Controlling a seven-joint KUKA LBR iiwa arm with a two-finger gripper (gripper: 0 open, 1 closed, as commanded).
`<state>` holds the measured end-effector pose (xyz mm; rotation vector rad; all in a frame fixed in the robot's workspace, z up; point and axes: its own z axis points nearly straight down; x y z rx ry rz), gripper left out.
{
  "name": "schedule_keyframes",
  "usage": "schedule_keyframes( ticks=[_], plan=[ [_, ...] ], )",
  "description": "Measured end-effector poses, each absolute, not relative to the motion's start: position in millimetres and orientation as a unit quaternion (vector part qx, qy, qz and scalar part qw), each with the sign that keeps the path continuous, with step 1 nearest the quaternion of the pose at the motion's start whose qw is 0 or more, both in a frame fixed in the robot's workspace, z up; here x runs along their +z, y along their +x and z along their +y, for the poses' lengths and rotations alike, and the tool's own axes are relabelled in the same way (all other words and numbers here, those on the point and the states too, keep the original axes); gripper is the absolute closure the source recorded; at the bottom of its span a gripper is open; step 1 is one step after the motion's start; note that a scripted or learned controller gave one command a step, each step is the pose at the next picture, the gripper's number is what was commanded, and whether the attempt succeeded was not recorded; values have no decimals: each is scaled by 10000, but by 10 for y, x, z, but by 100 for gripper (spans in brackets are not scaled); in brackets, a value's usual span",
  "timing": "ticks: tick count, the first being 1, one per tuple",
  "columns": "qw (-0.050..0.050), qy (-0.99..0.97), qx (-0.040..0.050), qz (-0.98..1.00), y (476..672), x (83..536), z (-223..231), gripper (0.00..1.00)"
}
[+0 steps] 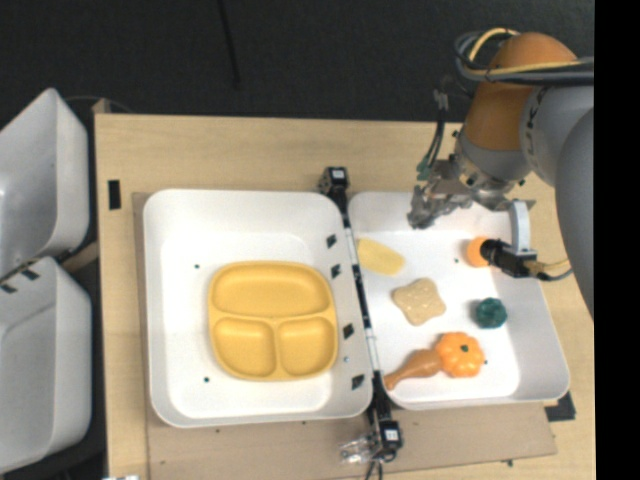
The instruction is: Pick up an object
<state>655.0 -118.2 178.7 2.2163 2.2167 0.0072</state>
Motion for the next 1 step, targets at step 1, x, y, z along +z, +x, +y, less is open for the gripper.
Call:
schedule_keyframes(
  ticks=[1],
  plan=[
    [21, 7064, 10, 7078, 6561, 2086, -1199, 100]
  ],
)
